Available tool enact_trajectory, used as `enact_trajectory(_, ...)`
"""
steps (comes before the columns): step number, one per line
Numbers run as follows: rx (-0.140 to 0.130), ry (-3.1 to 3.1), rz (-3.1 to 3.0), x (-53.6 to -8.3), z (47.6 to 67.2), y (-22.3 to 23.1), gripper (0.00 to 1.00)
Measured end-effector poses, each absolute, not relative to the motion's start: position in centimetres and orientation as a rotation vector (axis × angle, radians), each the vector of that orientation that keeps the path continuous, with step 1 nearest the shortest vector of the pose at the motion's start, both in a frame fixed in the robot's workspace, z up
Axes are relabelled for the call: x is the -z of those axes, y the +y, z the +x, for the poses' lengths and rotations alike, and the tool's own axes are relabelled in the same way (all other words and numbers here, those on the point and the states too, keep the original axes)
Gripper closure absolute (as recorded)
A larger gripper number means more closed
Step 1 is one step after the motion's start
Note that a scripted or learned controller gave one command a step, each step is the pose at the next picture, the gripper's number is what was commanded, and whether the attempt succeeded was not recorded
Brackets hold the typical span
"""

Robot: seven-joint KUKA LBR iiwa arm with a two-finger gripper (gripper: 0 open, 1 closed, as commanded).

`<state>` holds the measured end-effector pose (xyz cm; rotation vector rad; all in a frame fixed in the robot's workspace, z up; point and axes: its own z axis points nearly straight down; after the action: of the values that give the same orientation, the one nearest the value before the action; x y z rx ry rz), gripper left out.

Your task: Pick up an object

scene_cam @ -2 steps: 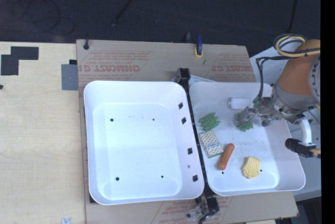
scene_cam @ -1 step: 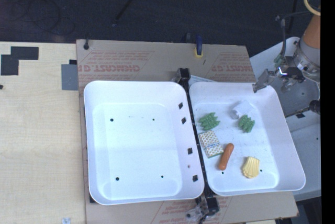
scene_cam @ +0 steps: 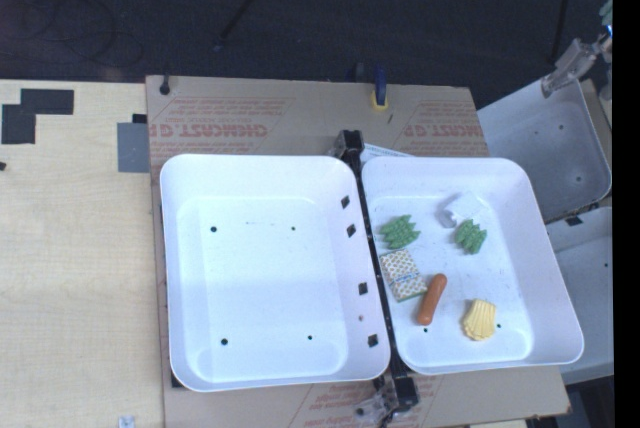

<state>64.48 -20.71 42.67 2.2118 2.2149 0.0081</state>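
The right bin (scene_cam: 540, 246) holds several small objects. Two green leafy pieces lie apart, one (scene_cam: 399, 232) near the bin's left wall and one (scene_cam: 470, 236) further right. A white lump (scene_cam: 460, 210) sits just above the right green piece. A checkered tan block (scene_cam: 403, 274) rests by the divider, with an orange sausage (scene_cam: 432, 299) slanted beside it. A yellow ridged piece (scene_cam: 479, 320) lies at the front right.
The left bin (scene_cam: 190, 216) stands beside the right one, joined by black clips (scene_cam: 363, 288) along the divider. Both rest on a cardboard sheet (scene_cam: 260, 121) on the wooden bench. A grey metal plate (scene_cam: 550, 141) lies at the right.
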Motion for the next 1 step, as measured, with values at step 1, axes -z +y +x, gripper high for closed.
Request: enact_trajectory(1,0.01,2.229,2.231,-21.34,61.41,-18.48,0.0)
